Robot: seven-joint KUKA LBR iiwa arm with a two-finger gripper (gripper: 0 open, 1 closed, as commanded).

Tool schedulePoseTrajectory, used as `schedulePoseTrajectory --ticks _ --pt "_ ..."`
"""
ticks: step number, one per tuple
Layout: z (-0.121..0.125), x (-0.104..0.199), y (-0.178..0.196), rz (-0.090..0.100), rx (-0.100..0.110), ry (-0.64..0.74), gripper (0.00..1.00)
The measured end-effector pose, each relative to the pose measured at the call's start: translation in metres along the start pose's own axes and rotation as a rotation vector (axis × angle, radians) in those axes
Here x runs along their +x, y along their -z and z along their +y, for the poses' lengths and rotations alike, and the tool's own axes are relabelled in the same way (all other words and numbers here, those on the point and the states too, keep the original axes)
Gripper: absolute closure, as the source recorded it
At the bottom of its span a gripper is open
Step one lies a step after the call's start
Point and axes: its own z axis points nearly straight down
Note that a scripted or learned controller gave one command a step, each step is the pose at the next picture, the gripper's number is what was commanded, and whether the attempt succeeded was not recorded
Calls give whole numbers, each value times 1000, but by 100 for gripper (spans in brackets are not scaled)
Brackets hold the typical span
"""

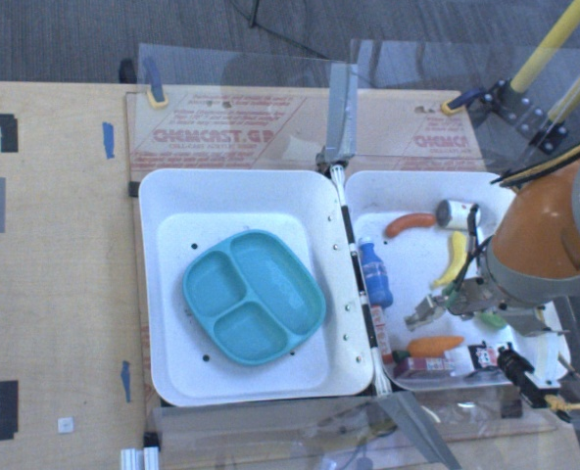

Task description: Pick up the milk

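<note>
The arm reaches in from 3 o'clock; its claw [429, 308], state unclear, hovers between the banana [456, 256] and carrot [435, 345].

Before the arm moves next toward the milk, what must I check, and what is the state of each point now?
1. Milk identified: cannot tell; the blue bottle is the likeliest.
2. Bottle reachable: ok; it lies uncovered in the right bin, along the wall.
3. Gripper over the bottle: not ok; it is apart from it, nearer the carrot.
4. Path to the bottle: ok; bare floor lies between.
5. Room around the bottle: not ok on the wall side.
</note>
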Motion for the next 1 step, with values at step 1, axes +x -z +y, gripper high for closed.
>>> schedulePoseTrajectory --ticks 1 --pt "28 -49 153 -3 -4 139 0"
